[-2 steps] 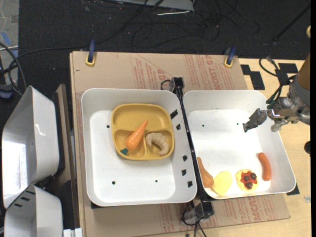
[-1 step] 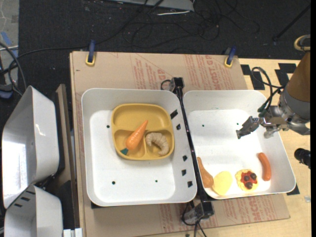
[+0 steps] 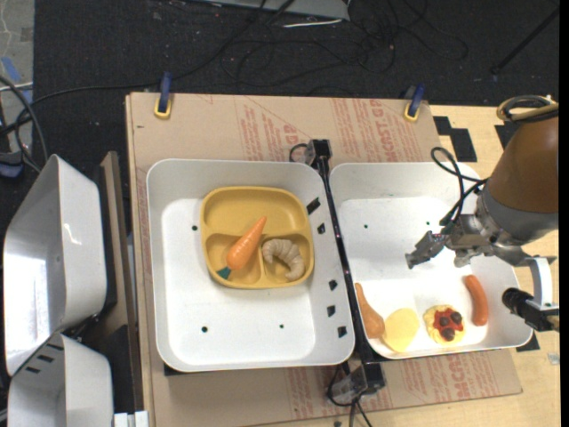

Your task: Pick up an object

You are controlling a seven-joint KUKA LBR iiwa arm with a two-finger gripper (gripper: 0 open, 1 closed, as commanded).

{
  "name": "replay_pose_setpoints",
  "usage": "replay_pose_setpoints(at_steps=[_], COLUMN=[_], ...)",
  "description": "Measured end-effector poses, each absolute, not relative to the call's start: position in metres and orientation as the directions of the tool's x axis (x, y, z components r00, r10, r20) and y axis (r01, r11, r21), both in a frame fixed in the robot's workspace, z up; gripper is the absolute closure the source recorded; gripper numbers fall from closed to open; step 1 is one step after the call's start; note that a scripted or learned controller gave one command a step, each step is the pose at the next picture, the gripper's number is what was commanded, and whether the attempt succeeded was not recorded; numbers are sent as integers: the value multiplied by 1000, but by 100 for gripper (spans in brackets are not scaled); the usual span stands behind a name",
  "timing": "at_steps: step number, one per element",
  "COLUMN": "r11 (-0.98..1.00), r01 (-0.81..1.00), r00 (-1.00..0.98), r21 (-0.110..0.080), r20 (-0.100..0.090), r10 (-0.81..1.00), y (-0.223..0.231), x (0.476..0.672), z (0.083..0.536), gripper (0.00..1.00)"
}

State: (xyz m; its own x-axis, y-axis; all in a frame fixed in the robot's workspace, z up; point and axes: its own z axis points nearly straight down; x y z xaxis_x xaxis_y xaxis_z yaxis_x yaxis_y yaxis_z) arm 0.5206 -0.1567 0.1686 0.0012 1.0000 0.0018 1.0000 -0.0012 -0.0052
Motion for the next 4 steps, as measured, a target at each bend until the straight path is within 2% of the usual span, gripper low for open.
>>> replay_pose_setpoints(at_steps=[1,2,4], r11=[-1,-2,3], r01=[1000,1000,1000], r00=[1,2,-3], r21=[-4,0,6], r20=[1,0,-3], r10=[1000,1000,1000], y=[-161,-161,-169], x=[527,528,547], z=[121,134,233], gripper=[0,100,100])
